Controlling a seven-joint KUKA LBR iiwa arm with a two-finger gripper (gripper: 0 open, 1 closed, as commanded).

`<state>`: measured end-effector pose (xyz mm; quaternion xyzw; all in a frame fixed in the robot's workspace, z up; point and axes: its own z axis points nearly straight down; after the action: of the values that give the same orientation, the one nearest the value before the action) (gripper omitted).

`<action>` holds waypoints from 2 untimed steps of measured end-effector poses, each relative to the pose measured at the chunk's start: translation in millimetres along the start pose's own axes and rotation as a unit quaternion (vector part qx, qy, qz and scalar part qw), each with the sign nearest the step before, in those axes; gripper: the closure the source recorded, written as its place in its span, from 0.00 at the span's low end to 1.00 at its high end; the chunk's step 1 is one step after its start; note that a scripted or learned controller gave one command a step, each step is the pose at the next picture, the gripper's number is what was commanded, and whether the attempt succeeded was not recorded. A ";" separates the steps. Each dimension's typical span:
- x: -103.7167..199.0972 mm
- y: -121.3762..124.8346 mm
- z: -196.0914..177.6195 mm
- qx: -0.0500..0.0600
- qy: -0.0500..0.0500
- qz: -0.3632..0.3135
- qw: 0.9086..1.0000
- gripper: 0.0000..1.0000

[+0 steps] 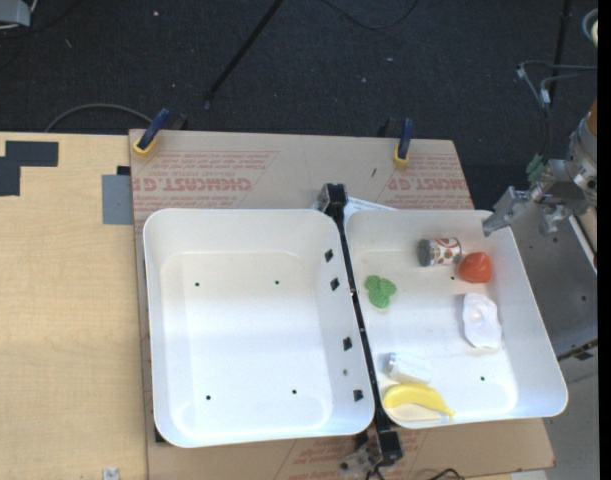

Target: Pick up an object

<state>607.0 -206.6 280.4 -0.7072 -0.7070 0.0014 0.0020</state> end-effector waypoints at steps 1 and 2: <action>0.1 0.8 -2.4 -0.002 0.000 0.000 1.000 0.00; -6.0 3.9 58.1 0.000 0.000 0.000 1.000 0.00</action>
<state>610.7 -212.5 222.4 -0.7072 -0.7070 0.0015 0.0024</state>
